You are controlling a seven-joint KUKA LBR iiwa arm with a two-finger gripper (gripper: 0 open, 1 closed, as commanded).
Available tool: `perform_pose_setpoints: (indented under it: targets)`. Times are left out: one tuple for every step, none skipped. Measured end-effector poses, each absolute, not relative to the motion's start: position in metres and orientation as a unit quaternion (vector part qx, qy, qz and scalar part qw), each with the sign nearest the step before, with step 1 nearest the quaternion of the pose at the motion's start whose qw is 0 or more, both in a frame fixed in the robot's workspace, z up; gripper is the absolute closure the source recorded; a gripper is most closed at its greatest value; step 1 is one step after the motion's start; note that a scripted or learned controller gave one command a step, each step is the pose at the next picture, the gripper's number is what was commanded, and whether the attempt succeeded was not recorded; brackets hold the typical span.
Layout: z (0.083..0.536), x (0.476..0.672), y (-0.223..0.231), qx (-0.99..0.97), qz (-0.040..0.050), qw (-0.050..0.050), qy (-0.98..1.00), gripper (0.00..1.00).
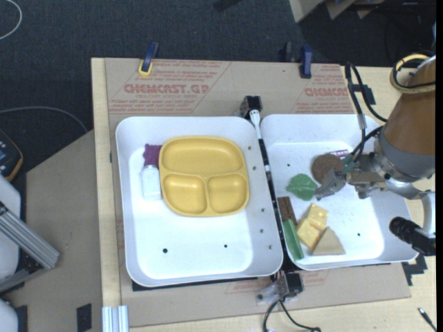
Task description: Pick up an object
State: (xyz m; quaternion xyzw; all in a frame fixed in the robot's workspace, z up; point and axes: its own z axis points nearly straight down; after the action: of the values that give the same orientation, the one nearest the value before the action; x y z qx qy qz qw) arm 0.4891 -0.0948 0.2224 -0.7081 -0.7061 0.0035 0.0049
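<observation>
I'm seeing the gripper hovering at the frame's right over the right bin, fingers' state unclear, beside the green leaf.

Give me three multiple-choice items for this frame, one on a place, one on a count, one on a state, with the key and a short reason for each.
1. Where does the yellow divided tray lie?
A. In the left bin
B. In the right bin
C. On the floor

2. How many compartments does the yellow divided tray have?
A. One
B. Three
C. Six

3. How does the end effector stand relative to the green leaf-shaped piece?
A. It holds the piece lifted above the left bin
B. It is over the right bin, beside the piece, with the piece lying on the bin floor
C. It is parked above the floor, outside both bins

Answers:
1. A, the tray rests on the left bin, next to a purple and white item.
2. B, one long compartment on top and two smaller ones below.
3. B, the arm reaches over the right bin and the leaf lies flat just left of it.
</observation>
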Motion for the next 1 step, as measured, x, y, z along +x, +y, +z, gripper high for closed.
perform_pose_setpoints:
  targets:
    - [0.2277,0.4917,-0.0949,-0.707,-0.0001,0.0,-0.707,0.0]
